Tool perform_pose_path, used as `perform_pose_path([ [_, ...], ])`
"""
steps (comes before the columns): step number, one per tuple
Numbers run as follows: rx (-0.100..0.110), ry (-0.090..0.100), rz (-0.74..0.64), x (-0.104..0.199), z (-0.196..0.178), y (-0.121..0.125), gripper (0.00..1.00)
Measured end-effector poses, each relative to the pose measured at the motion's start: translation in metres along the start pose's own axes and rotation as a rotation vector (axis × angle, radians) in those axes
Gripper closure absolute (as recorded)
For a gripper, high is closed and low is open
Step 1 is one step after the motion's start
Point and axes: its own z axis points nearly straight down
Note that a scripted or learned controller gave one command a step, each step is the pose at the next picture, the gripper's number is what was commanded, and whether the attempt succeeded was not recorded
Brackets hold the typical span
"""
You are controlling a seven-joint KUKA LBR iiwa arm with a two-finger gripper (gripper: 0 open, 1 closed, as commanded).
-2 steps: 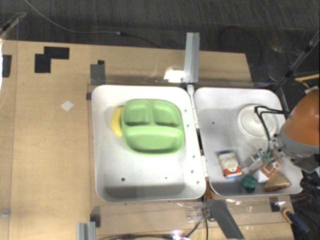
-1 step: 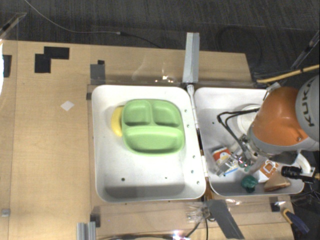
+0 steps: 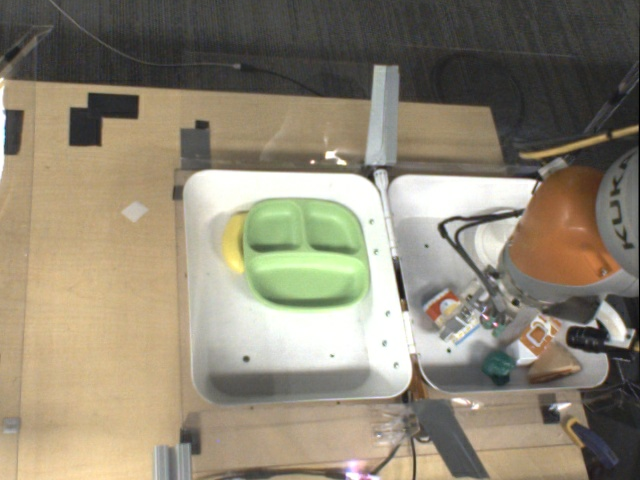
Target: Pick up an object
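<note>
My gripper [image 3: 468,320] is low in the right bin [image 3: 430,228], reaching in from the right under the orange band of the arm [image 3: 562,230]. Its tip sits right beside a small red and white object [image 3: 441,306], touching or nearly touching it. A dark green object [image 3: 498,367] lies just below the gripper near the bin's front wall. To the right lie an orange and white packet [image 3: 539,336] and a brown wedge [image 3: 556,366]. The arm hides the back right of this bin.
The left bin [image 3: 215,348] holds a green divided tray [image 3: 304,251] with a yellow object [image 3: 233,242] tucked under its left edge. A metal divider post [image 3: 382,113] stands behind the two bins. A black cable [image 3: 470,230] loops over the right bin.
</note>
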Motion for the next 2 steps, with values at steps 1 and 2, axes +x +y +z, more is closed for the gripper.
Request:
perform_pose_path([
  [1,0.014,0.017,0.148,0.005,-0.036,-0.013,1.0],
  [2,0.011,0.016,0.133,0.032,-0.155,0.05,1.0],
])
